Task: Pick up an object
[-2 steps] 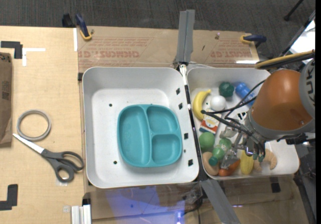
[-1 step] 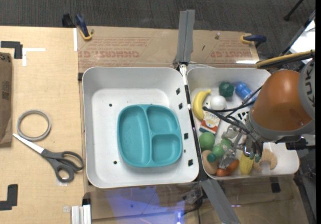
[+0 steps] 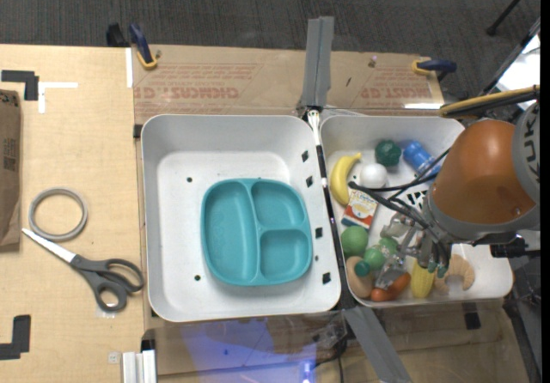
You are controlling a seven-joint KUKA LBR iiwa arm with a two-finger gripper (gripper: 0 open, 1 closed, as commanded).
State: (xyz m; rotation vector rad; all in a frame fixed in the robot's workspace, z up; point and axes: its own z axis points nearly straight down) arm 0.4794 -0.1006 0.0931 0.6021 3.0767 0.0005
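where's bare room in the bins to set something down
Left bin: bare white floor all round the teal divided plate, widest along its back and left walls. The plate's three sections are bare too. Right bin: crowded with toy food such as a banana under the arm; no clear patch.

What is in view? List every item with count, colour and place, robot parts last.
bins: 2, white, side by side on the bench
tray: 1, teal, three compartments, in the left bin
banana: 1, yellow, right bin, by its left wall
white ball: 1, white, right bin, beside the banana
green ball: 1, dark green, right bin, far end
blue toy: 1, blue, right bin, far end
green fruit: 1, green, right bin, near its left wall
scissors: 1, grey handles, bench left of the bins
tape roll: 1, grey, above the scissors
clamps: 2, blue, on the cardboard's far edge
arm: 1, orange band, over the right bin
end effector: 1, down among the right bin's near items
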